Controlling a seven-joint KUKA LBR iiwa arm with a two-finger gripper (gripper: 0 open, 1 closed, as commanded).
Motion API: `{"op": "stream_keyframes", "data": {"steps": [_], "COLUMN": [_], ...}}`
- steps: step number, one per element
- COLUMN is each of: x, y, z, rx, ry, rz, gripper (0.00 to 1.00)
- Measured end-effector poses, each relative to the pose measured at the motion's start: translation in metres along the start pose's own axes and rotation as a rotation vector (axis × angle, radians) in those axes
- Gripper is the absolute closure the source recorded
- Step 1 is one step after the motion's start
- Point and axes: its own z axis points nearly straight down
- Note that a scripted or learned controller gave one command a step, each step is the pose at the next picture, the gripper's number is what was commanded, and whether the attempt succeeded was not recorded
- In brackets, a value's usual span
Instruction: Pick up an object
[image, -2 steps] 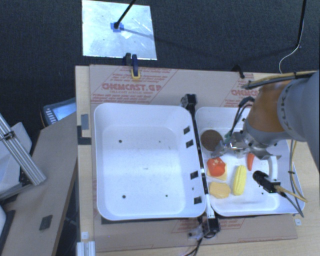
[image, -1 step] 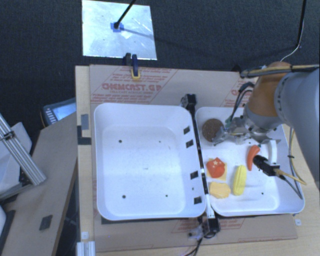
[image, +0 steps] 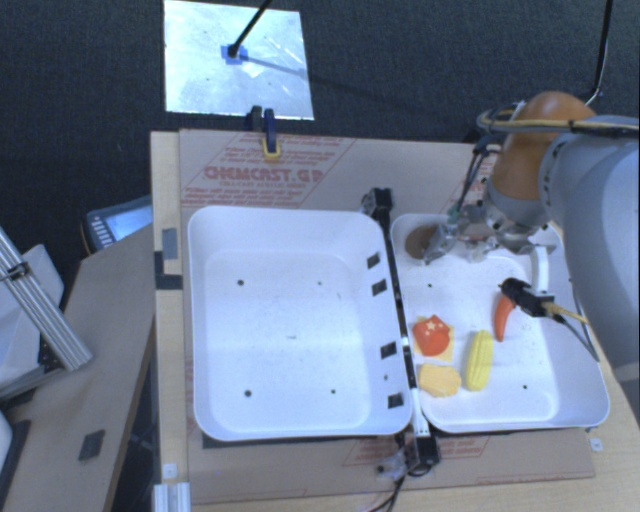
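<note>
End effector (image: 440, 246) over right bin (image: 575, 400), cardboard-topped bench (image: 300, 165).

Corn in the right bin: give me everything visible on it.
The corn is a small yellow toy cob, plastic by its look, with rows of kernels along it. It lies flat on the right bin's floor, long axis running near to far. A yellow piece lies just left of it, about touching; contact is unclear.
</note>
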Motion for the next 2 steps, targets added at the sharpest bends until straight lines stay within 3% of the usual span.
{"op": "stream_keyframes", "data": {"steps": [1,2], "x": [0.0392,0.0373], "y": [-0.0020,-0.0022], "z": [0.0010,0.0011], "rx": [0.005,0.005], "ry": [0.002,0.001], "rz": [0.000,0.001], "gripper": [0.00,0.00]}}
